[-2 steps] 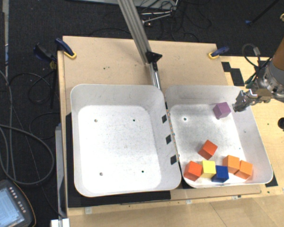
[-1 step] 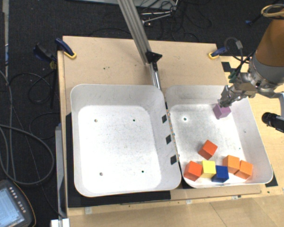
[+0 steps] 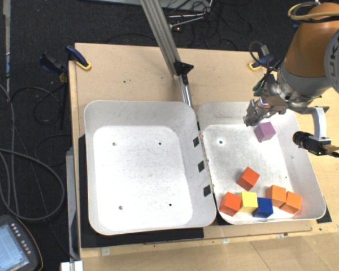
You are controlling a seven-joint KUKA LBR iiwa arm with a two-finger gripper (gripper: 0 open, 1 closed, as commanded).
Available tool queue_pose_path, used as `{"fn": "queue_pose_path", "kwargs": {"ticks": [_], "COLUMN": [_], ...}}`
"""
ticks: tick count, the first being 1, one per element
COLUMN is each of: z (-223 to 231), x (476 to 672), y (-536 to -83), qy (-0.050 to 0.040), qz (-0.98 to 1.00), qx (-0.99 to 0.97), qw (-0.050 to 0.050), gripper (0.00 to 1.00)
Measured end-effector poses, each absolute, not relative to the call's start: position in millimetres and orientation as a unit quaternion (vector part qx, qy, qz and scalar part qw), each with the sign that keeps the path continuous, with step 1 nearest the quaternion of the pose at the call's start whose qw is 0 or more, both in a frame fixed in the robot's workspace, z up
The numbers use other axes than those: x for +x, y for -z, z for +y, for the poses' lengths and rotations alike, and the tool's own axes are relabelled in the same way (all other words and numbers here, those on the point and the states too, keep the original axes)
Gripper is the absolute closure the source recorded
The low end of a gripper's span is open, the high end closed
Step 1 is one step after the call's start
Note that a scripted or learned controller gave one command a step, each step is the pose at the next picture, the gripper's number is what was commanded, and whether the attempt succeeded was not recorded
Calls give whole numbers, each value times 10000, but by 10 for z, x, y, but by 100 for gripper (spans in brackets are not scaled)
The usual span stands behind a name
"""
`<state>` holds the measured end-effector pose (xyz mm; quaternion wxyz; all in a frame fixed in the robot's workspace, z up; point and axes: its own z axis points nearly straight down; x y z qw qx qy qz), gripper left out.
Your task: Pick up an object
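Well to the left of the gripper point(image 3: 259, 113), a shallow white bin point(image 3: 96, 151) lies on the pale wooden bench point(image 3: 135, 66). A second white bin point(image 3: 226, 117) lies under the gripper and touches the first along a seam marked by small black tabs point(image 3: 201, 165). A dark mat point(image 3: 85, 230) shows beneath the left bin's near edge. A slanted metal strut point(image 3: 158, 27) crosses the bench up and to the left of the gripper. One blue-and-yellow clamp point(image 3: 259, 58) grips the bench edge just behind the gripper, another clamp point(image 3: 76, 58) the far-left corner. Loose cables point(image 3: 22, 112) trail over the dark floor. At far lower left sits what may be a handheld screen point(image 3: 8, 244).
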<state>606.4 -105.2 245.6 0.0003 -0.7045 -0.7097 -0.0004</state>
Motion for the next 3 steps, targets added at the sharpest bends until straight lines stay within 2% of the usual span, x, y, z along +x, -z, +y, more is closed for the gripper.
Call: {"fn": "queue_pose_path", "kwargs": {"ticks": [1,2,3], "z": [-627,-113,393], "x": [6155,6360,6361], "y": [-2440,-2369,-2315], "qy": [7,10,4], "qz": [-7096,-7099,-7098], "qx": [-7046,-7043,-7044], "qw": [-4,-7,4], "gripper": [100,100,100]}}
